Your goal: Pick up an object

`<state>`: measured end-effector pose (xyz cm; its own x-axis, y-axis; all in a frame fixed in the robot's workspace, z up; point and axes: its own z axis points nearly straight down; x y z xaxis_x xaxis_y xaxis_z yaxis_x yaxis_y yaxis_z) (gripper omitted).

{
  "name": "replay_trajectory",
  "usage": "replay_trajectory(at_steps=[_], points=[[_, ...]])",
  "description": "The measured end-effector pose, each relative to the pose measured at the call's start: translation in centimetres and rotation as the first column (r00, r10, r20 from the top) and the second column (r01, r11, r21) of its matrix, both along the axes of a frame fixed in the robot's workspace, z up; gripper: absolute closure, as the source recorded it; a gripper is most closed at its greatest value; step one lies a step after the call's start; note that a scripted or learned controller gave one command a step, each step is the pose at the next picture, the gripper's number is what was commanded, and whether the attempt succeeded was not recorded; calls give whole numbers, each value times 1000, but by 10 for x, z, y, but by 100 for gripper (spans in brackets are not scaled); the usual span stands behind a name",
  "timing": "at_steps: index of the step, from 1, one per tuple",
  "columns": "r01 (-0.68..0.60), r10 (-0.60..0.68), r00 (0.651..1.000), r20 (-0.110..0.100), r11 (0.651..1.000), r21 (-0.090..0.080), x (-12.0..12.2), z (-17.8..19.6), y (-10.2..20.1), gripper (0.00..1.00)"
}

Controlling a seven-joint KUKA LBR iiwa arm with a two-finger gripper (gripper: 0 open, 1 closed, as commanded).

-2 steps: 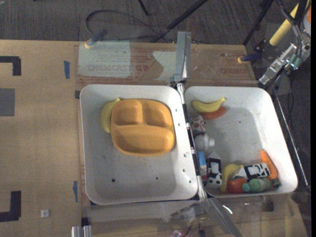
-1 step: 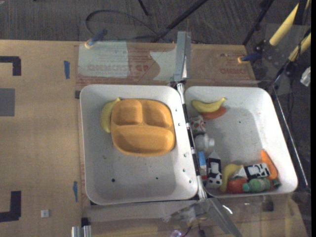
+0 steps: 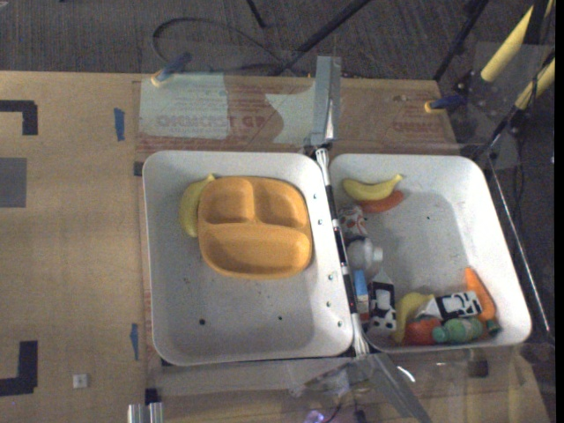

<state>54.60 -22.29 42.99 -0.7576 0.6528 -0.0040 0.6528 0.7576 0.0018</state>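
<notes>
smooth orange sectioned tray [image 3: 255, 226] — seemingly plastic — upturned

I see a tan wooden surface [image 3: 70, 263] carrying 2 shallow white bins side by side, touching along their inner edges: the left bin [image 3: 167, 324] and the right bin [image 3: 463, 179]. Blue tape strips [image 3: 118, 123] and black corner marks [image 3: 21, 117] sit on the wood at left.

Single fixed camera above bench [image 3: 70, 236] — slanted down, both bins.
</notes>
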Motion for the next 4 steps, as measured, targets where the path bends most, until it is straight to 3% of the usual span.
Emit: replay_trajectory(at_steps=[1,2,3,4], points=[[67,-67,998,-2,998,1,17,-23,0,100],[-265,265,964,0,964,-1,8,-140,0,100],[-112,112,994,4,994,-1,90,-168,50,100],[-294,294,956,5,956,-4,76,-76,32,100]])
